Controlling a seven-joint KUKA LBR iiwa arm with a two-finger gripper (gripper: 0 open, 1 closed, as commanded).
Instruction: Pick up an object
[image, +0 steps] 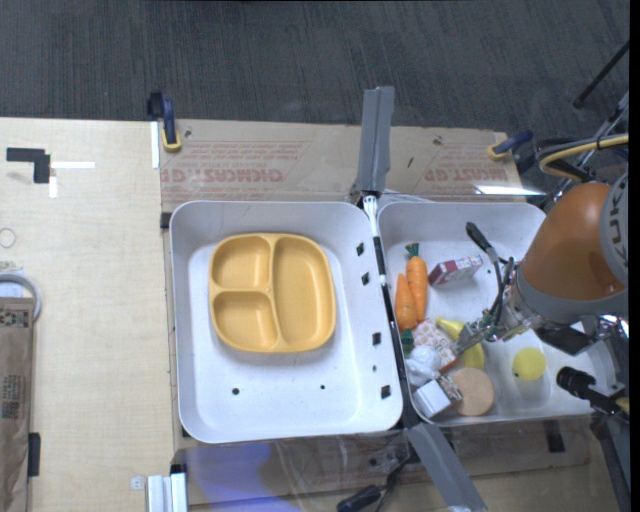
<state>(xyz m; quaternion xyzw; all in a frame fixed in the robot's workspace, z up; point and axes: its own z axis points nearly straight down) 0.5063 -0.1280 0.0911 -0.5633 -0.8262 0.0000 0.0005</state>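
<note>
1. In the camera view, the desk (80, 300) carries two white bins side by side. The left bin (195, 380) holds a yellow divided plate (272, 292), well apart from the arm.
2. The right bin (520, 405) holds the candidates for picking: two carrots (410, 290) lying along its left wall, a small red-and-white box (455, 269) toward the far side, a crumpled white item (432, 345), a yellow piece (450, 327), a tan round disc (472, 391) near the front, and a yellow ball (529, 364) to the right.
3. The arm (570, 255) reaches in from the right and hangs low over the right bin, its end effector (490, 325) just beside the yellow piece and above the clutter in the middle.
4. Whether the end effector is open or closed cannot be told; the tip is small and mixed with the objects beneath it.
5. Judging progress: nothing is visibly lifted, and every object appears to rest in the bin. The reach looks done; a confirmed grasp and the lift are left.
</note>
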